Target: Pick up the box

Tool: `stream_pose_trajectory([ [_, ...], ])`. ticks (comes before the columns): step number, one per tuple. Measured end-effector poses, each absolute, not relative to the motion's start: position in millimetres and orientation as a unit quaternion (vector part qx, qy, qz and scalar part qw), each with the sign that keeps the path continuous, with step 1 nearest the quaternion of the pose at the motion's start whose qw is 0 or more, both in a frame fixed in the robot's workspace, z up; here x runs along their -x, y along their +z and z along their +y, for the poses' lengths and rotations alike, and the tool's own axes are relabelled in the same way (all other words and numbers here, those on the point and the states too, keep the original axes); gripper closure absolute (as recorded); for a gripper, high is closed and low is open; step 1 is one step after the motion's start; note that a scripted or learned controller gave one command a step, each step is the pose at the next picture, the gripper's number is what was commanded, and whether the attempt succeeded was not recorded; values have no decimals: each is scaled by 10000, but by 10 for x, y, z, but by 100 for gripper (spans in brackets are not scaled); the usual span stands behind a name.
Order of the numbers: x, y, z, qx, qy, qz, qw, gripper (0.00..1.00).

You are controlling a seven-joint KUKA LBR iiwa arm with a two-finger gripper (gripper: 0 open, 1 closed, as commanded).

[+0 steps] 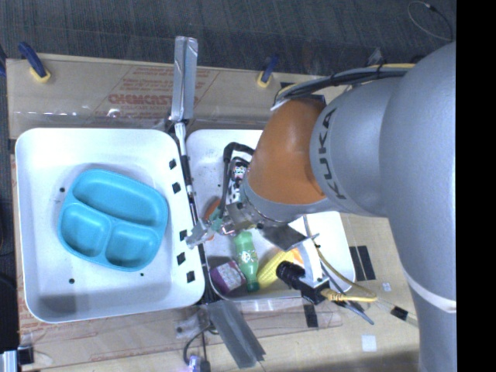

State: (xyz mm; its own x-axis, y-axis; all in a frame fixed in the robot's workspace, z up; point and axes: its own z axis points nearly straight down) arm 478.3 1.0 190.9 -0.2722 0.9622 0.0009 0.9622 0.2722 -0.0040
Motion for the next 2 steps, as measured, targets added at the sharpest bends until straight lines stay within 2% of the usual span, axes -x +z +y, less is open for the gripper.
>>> stream_pose_trajectory([
  [1,-4789,2002,12,6015,19,-7989,24,100],
  [2,-4890,3730,-601,5991,-2,-8007,0,100],
])
